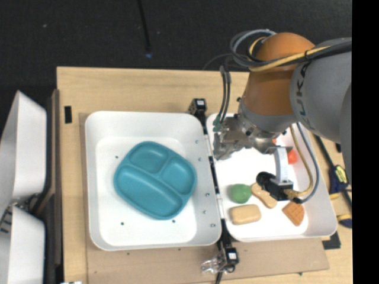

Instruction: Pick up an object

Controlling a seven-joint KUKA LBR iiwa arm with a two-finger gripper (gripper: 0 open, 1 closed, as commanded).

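Your gripper (pixel 228 139) hangs at the right bin's (pixel 317 220) left wall; I cannot tell its grip. A green lump (pixel 240 193) lies near that wall.

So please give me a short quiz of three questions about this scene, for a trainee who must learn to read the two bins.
1. True or false: the teal divided plate lies in the left bin.
2. Which item lies nearest the green round object in the right bin?
A. the tan bread-like piece
B. the small orange-red item
C. the teal divided plate
3. Fill in: the arm's band above the wrist is ____ in colour.

Key: 1 true; 2 A; 3 orange.
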